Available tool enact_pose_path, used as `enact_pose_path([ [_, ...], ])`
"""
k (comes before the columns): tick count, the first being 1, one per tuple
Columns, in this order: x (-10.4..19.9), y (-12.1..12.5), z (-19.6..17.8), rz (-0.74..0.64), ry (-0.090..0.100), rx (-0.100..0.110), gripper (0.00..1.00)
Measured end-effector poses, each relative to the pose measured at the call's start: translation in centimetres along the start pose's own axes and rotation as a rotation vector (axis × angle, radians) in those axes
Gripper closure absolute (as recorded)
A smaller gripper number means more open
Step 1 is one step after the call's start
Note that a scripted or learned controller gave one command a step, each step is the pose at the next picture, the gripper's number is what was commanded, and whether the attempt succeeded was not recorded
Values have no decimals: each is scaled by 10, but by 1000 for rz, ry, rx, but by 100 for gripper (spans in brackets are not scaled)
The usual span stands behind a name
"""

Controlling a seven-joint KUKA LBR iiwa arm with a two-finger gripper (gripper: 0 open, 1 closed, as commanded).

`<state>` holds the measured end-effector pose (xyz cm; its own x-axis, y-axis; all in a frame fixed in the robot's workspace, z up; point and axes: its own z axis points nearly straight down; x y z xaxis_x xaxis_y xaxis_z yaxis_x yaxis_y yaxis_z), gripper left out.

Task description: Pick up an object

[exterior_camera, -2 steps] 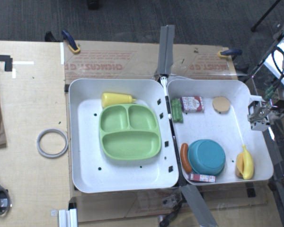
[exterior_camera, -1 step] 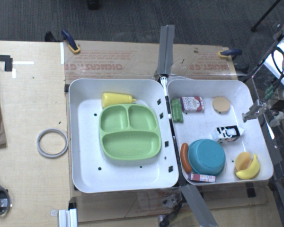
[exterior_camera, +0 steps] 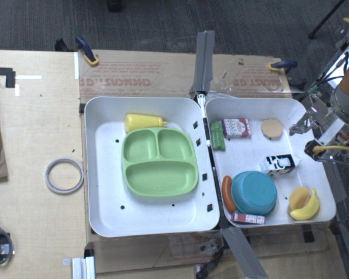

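Observation:
The right bin [exterior_camera: 320,217] holds a blue bowl [exterior_camera: 254,192] with an orange sausage [exterior_camera: 227,192] against its left side. A small red box [exterior_camera: 248,218] lies in front of the bowl. A banana with an orange fruit [exterior_camera: 304,203] sits in the near right corner. A black-and-white item [exterior_camera: 279,164] lies mid-bin. At the back are a tan disc [exterior_camera: 272,128], a red-and-white packet [exterior_camera: 236,127] and a green packet [exterior_camera: 217,137]. My gripper [exterior_camera: 302,125] hangs at the bin's right rim, just right of the tan disc, with nothing seen in it.
In the left bin [exterior_camera: 99,214] there is a green divided plate [exterior_camera: 160,161] with a yellow object [exterior_camera: 143,121] behind it. A grey ring [exterior_camera: 64,175] lies on the bench to the left. Cables and a yellow tube [exterior_camera: 331,149] hang by the arm.

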<state>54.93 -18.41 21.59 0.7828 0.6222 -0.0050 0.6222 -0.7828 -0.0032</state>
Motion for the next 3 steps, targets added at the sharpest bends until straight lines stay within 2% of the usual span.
enact_pose_path([
  [1, 16, 42, -57, -464, 1, -3, 0],
  [2, 77, 38, 53, -155, 1, 0, 0],
  [3, 77, 37, 45, -159, -3, 1, 100],
])
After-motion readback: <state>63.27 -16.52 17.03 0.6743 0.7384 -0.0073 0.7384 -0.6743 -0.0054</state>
